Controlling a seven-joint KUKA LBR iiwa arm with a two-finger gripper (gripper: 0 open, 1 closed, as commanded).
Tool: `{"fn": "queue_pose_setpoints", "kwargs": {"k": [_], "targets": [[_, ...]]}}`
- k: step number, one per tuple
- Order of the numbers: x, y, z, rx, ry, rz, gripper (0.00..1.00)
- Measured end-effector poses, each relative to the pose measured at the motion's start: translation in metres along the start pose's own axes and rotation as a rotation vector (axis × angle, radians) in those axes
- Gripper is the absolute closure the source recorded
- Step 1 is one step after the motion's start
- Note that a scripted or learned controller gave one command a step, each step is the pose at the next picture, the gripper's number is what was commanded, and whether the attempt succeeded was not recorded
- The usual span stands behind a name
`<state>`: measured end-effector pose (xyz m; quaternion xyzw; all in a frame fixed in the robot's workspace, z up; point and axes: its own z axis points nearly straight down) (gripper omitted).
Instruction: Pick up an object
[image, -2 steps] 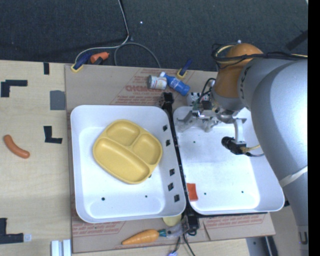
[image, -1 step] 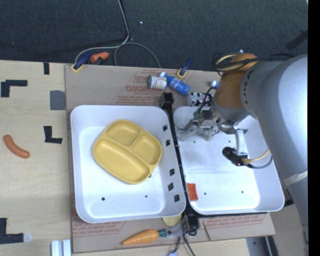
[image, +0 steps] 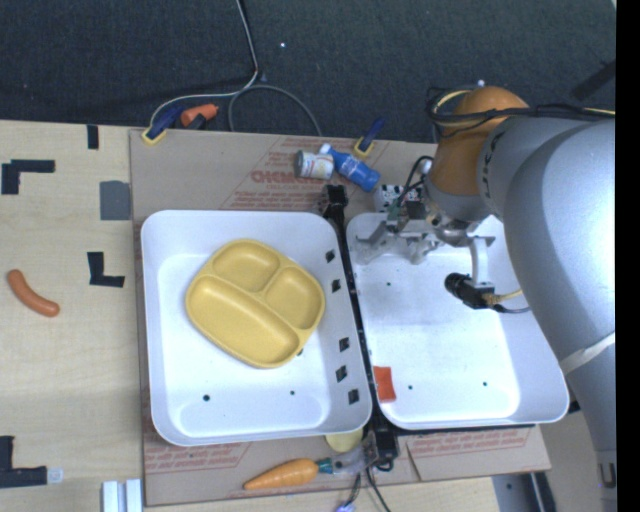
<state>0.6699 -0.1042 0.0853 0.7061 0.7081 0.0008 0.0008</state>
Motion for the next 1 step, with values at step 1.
{"fn": "queue_pose_setpoints", "kwargs": {"k": [1], "targets": [[-0.0299, -0.0008, -0.0008, -0.001, -0.001, 0.002, 0.0]]}}
